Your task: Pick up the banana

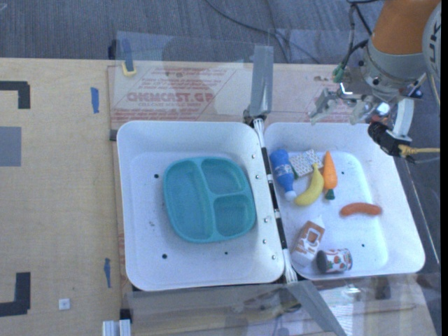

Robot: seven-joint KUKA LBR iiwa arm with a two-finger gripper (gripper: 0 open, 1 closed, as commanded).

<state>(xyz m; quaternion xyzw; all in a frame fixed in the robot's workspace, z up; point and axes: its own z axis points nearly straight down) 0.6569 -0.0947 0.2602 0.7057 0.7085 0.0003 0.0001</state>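
From above, the banana (310,187) lies untouched in the right bin (392,257) between a blue bottle (282,171) and a carrot (329,171), while the gripper (350,107), seemingly spread and grasping nothing, hovers over the bin's far edge, so the pickup remains undone.

bench (56,208): pale wood, marked with black corner brackets and blue tape strips on the left | left bin (136,187): white, set on the bench; right bin (402,219): white, set touching it on the right | printed cardboard sheet (175,93): laid flat on the far side of the left bin
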